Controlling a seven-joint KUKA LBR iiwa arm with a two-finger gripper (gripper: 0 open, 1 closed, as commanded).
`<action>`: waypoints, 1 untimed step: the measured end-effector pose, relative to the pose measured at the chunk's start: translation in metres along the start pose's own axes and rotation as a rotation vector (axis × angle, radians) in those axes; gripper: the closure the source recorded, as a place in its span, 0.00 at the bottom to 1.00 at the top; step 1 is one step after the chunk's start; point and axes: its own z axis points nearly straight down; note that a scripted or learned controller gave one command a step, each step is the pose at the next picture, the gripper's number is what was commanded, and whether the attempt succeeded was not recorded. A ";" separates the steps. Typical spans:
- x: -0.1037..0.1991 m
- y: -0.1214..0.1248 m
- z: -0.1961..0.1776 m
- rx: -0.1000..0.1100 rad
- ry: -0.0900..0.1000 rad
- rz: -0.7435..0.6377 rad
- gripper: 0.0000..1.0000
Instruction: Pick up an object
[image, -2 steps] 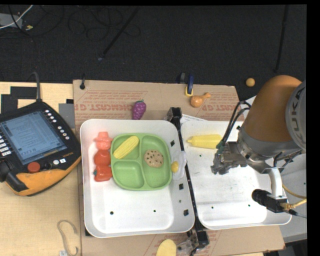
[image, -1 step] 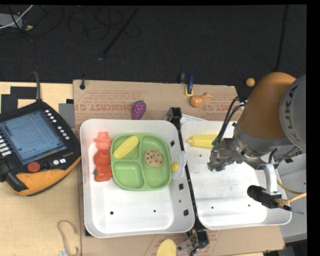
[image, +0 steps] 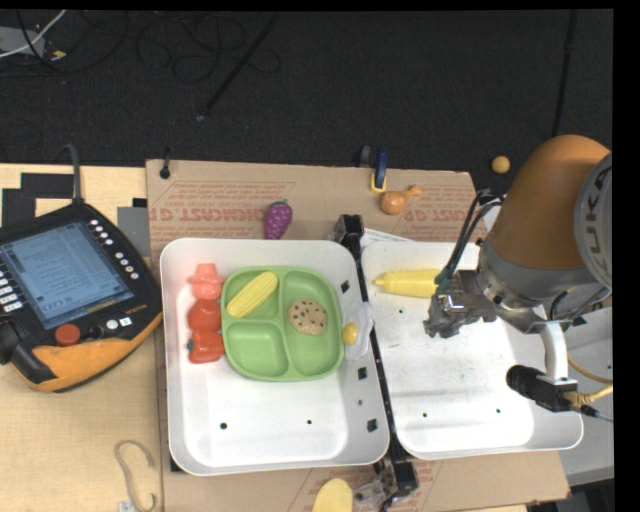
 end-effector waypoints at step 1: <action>0.009 -0.013 0.007 0.004 0.001 0.001 1.00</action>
